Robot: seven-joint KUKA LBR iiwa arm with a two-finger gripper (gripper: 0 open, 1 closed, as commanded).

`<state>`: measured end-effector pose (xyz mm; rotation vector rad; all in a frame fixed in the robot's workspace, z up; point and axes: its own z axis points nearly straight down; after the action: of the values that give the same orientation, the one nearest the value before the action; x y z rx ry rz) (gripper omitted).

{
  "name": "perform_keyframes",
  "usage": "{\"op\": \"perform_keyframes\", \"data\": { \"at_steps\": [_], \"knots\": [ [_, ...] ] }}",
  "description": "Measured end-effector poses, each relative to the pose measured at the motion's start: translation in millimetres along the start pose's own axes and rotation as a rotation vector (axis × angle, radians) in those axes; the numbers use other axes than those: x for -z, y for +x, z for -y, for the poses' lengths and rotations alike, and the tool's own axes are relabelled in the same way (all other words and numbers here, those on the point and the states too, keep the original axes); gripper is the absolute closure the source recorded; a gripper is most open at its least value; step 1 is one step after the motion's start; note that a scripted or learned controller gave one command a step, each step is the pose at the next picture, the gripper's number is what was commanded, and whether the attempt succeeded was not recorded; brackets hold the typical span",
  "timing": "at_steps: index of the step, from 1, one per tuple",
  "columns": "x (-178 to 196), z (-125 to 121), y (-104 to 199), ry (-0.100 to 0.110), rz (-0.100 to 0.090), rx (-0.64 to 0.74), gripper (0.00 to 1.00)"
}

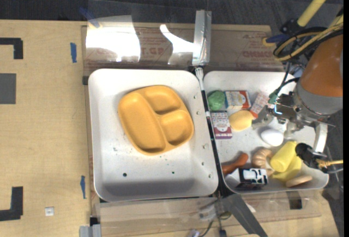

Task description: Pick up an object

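You have the tool (283, 116) low over the right bin (229, 78), toward its right edge, and the metal parts under the wrist are too jumbled for you to tell whether it is open or closed; nothing visibly sits in it. Your nearest candidate looks to be the small white rounded object (271, 135) just below the tool, toward the table's near edge, smooth and glossy, with no clear long axis. Just left of the tool lies a yellow lemon-like fruit (241, 120), round and matte. Further toward the near edge sits a yellow plastic cup (284, 157), lying tilted, beside a red sausage-shaped toy (235, 163). A green toy (217, 100) and a small printed carton (238, 100) rest at the bin's far side. The left bin (103, 137) carries an orange divided plate (156, 118).
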<state>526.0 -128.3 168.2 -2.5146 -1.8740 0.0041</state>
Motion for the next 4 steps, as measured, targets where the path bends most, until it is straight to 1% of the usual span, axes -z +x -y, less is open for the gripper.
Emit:
{"op": "perform_keyframes", "data": {
  "at_steps": [1, 2, 3, 4],
  "knots": [
    [-81, -36, -13, -0.011, 0.001, 0.165, 0.00],
    [-80, 6, -6, -0.013, 0.001, 0.279, 0.00],
    [-60, 20, 11, -0.005, 0.002, 0.817, 0.00],
    [-80, -50, 37, -0.013, 0.003, 0.518, 0.00]
  ]
}}
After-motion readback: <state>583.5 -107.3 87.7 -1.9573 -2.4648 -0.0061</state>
